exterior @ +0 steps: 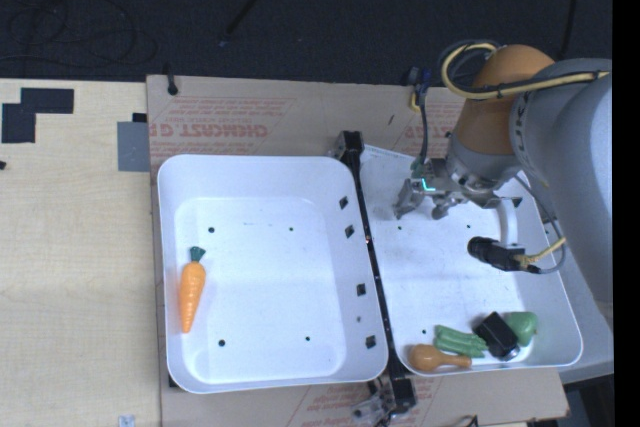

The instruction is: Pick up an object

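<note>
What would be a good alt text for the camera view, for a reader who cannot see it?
A grey robot arm with an orange band reaches from the right, its hand low over the upper part of the right bin. Near that bin's bottom edge lie green toys, a black object and an orange-brown piece. A toy carrot lies in the left bin.

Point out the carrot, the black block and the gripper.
carrot [190, 293]: camera view, middle of its orange body, left bin.
black block [496, 333]: camera view, its top face, right bin.
gripper [424, 206]: camera view, between its fingertips, over the right bin.

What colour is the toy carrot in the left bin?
Orange with a green top, seen in the camera view: carrot.
</note>
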Controlling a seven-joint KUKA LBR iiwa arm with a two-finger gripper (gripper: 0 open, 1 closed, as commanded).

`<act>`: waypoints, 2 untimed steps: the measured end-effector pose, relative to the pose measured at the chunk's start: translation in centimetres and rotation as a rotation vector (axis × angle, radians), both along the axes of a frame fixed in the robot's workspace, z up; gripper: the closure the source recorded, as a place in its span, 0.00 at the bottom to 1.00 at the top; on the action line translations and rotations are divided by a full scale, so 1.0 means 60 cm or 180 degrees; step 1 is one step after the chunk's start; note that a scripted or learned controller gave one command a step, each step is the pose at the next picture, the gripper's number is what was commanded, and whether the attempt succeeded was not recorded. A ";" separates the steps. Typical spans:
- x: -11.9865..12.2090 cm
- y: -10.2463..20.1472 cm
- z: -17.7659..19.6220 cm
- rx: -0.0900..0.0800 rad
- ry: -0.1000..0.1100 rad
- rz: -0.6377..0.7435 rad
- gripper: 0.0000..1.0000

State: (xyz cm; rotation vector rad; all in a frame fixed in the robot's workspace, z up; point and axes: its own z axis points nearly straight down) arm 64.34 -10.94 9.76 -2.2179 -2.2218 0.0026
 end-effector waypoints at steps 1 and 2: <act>0.000 -0.001 0.017 0.0000 0.0001 -0.0001 1.00; 0.000 -0.001 0.016 -0.0001 0.0002 -0.0001 0.00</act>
